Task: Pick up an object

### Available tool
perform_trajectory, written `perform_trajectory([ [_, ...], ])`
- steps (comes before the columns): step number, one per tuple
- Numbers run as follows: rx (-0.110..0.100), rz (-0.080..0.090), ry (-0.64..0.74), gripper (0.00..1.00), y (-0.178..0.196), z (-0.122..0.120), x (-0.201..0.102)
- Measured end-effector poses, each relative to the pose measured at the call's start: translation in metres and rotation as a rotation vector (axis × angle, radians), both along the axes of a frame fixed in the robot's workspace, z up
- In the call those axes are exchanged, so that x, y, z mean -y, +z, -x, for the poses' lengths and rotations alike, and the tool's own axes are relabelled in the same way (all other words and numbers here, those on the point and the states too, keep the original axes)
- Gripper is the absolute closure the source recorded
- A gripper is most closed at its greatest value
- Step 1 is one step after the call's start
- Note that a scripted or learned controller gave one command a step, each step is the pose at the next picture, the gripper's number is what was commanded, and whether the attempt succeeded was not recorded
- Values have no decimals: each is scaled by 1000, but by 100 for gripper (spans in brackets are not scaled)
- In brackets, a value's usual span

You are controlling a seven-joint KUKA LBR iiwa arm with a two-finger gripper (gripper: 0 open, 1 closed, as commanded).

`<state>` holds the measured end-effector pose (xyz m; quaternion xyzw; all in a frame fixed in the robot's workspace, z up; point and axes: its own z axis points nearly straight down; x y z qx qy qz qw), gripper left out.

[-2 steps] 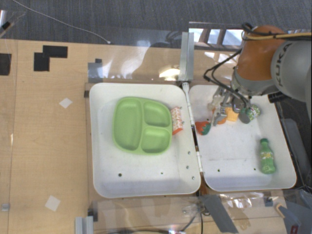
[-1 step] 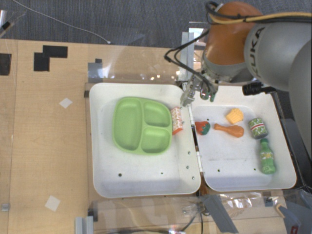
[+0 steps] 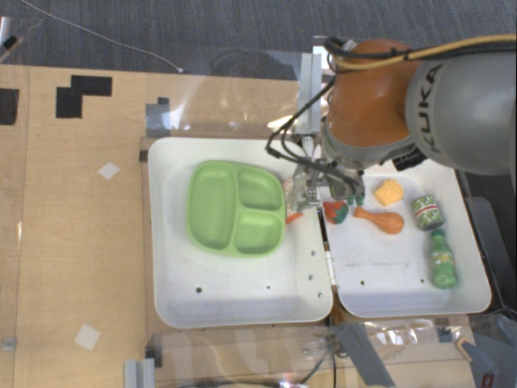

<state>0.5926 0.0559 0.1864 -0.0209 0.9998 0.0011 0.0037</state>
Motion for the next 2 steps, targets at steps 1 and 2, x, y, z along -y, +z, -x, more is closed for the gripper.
perform_trajectory([
  [1,-4,-3,-272,100,-31,51,-96],
  [2,-4,-5,-437,100,-5,106,-148],
])
